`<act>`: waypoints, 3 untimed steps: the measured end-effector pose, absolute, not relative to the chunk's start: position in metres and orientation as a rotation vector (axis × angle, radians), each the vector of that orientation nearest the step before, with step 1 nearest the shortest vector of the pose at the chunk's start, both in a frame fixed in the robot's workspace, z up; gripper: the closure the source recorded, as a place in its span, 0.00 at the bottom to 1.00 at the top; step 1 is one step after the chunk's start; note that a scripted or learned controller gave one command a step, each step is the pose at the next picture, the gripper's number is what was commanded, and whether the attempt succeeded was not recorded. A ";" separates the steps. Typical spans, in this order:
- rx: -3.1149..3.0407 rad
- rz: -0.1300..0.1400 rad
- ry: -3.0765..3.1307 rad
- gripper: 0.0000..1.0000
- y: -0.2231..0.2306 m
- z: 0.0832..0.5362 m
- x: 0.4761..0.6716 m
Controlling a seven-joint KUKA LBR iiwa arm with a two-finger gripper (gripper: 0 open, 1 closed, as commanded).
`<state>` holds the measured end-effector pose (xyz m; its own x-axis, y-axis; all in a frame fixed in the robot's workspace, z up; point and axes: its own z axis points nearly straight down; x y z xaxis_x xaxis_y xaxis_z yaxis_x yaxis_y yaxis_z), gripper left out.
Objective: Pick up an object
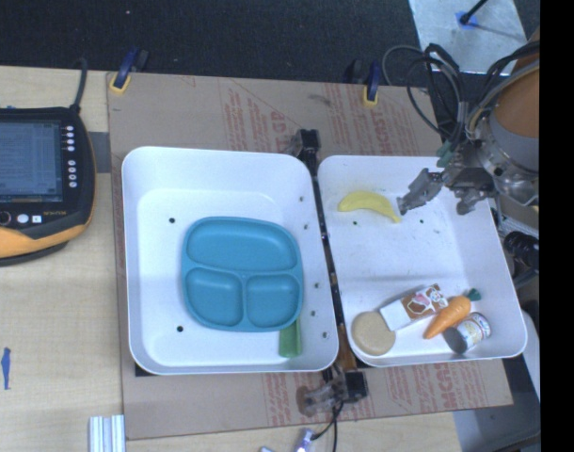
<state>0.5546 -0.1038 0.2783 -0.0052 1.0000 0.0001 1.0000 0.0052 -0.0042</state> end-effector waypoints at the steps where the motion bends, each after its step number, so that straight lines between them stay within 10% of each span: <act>1: -2.212 0.010 -2.226 0.00 -0.109 0.170 0.614; 2: -2.217 -0.009 -2.233 0.00 -0.110 0.102 0.660; 3: -2.217 -0.003 -2.237 1.00 -0.113 0.115 0.661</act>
